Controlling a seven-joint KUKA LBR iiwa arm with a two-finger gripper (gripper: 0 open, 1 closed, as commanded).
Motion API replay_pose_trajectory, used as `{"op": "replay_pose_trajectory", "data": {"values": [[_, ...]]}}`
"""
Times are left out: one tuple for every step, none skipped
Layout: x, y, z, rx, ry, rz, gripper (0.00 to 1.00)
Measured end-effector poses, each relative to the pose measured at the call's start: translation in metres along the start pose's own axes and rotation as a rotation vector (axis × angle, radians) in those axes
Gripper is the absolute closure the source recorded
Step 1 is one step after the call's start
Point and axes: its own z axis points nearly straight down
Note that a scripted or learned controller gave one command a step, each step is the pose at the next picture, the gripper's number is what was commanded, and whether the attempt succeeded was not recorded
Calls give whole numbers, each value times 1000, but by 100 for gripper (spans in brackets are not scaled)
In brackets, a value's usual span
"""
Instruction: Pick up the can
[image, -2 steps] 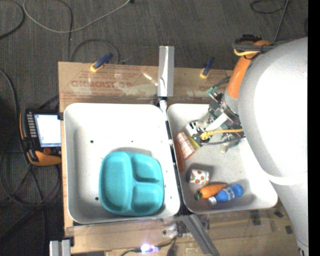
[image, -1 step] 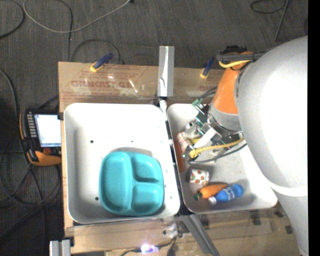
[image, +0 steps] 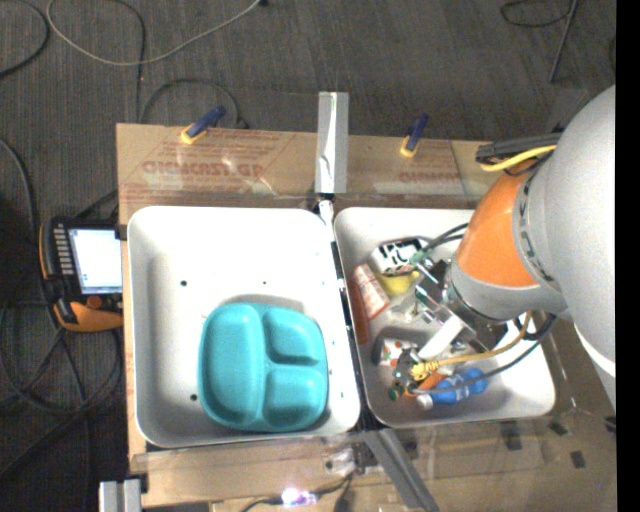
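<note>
The gripper (image: 432, 345) is down inside the right bin (image: 540, 405), low over the clutter, and whether it grips anything I cannot tell from this angle. Sweeping from the left: a handheld control pendant (image: 82, 270) sits off the bench's edge with its screen lit. Next, the left bin (image: 160, 250) carries a teal divided tray (image: 264, 367) near its front. Across the divider, the can (image: 368, 297) lies on its side against the right bin's left wall, just beside the gripper. Toward the front, a blue object (image: 458, 388) rests among small mixed items. Above, the orange band (image: 495, 245) tops the wrist.
</note>
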Motion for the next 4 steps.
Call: {"op": "replay_pose_trajectory", "data": {"values": [[50, 25, -47, -3, 0, 111, 0], [50, 25, -47, -3, -1, 111, 0], [31, -28, 1, 2, -1, 178, 0], [31, -33, 0, 1, 1, 246, 0]]}}
